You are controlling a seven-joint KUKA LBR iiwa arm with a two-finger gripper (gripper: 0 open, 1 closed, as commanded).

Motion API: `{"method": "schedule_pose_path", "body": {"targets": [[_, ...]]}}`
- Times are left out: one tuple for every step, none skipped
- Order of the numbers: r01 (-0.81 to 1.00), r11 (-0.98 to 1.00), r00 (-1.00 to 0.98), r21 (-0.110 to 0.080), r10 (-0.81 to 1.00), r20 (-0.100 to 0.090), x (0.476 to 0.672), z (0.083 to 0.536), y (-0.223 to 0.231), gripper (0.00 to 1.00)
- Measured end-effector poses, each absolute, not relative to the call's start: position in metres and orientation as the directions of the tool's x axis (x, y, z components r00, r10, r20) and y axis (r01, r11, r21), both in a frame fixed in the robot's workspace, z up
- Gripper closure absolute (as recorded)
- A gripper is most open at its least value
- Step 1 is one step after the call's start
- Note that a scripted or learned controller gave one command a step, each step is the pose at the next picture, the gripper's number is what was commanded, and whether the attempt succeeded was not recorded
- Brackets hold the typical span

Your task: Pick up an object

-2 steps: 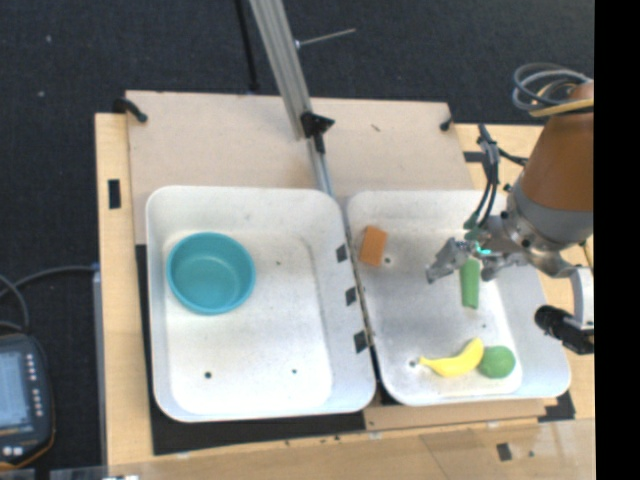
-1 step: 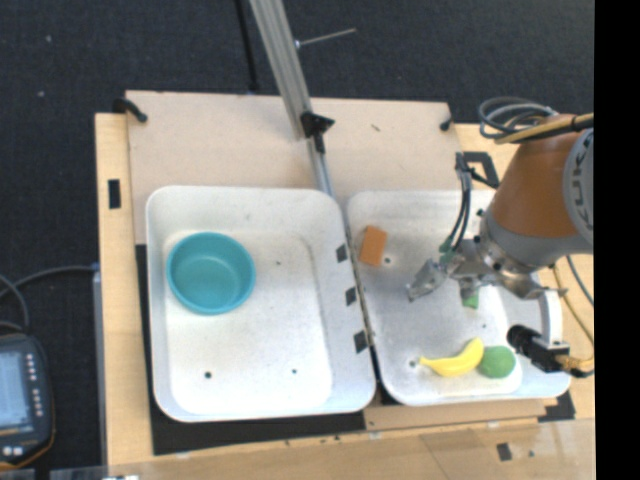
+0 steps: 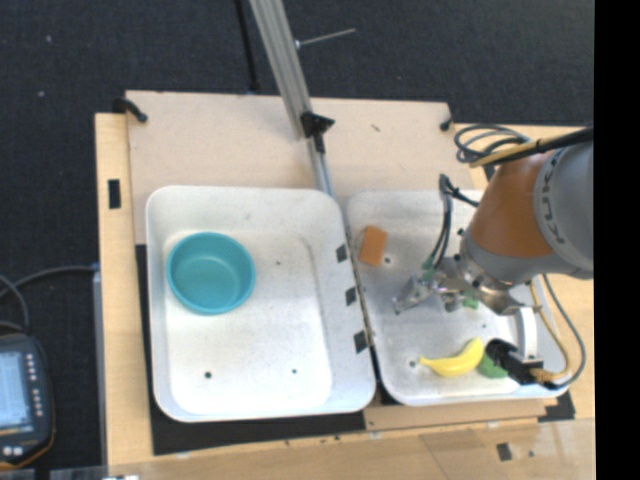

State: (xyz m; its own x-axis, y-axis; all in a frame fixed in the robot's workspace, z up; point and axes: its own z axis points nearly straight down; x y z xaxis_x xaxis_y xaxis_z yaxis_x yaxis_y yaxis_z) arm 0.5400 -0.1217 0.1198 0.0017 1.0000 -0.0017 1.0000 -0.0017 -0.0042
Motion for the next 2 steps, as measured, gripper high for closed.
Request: {"method": "schedule_pose_path", "body": {"targets": [[1.0,-0.002,0.002,-0.002,1.0,-0.002,0.54,0.1,-0.123,0.0],[1.0,-0.007,0.007,0.004,1.0,0.0,0.542,0.112,-0.123,1.0]]}}
